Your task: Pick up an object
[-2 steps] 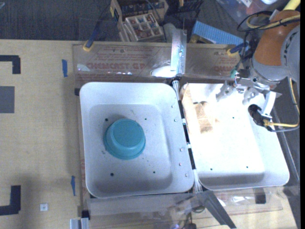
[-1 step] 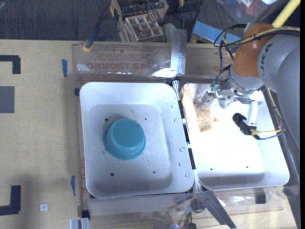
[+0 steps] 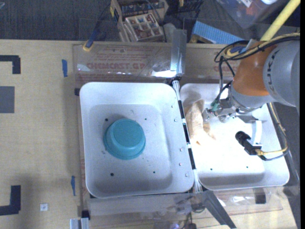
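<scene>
Left bin (image 3: 90,109) held a teal bowl (image 3: 125,138), upside down, sitting left of centre on the bin floor, clear of all walls. A few dark specks were scattered on the floor around it.

Right bin (image 3: 276,175) held a tan, lumpy object that looked like a bread loaf or pastry (image 3: 196,120). It lay lengthwise along the bin's left wall, in the upper-left part, close to the divider between the two bins.

Gripper (image 3: 213,112) was down inside the right bin, just right of the loaf, at or very near its right edge. Contact couldn't be confirmed. Finger state: couldn't tell, as the tips were blurred against the bright bin floor. Nothing was visibly held.

Arm (image 3: 267,75) came in from the right over the right bin's upper-right corner, with the orange band above the wrist. A black cable fitting (image 3: 248,142) hung below the wrist over the bin floor, well right of the loaf.
</scene>
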Available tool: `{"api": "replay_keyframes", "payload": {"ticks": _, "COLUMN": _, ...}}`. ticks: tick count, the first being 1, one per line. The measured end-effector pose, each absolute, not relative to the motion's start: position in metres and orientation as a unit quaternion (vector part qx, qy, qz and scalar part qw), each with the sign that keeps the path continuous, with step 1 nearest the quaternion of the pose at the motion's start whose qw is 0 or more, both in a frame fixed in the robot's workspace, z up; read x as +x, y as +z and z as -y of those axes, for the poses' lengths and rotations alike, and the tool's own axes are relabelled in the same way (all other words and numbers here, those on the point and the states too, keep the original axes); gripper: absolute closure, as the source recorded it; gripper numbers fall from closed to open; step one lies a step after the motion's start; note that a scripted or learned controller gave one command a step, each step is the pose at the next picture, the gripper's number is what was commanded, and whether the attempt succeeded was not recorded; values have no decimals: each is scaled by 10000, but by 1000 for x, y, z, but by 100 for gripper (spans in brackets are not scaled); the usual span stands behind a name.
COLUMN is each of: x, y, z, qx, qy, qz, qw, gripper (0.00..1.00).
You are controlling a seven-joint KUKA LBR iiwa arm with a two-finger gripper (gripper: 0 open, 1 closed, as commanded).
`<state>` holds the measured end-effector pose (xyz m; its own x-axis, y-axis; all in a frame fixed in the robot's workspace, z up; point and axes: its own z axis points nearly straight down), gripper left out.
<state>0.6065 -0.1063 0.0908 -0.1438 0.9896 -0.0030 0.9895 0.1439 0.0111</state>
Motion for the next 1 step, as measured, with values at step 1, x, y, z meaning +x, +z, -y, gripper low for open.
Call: {"api": "replay_keyframes", "payload": {"ticks": 1, "x": 608, "y": 102, "z": 106, "qx": 6551, "qy": 57, "qz": -7555, "qw": 66, "gripper": 100}}
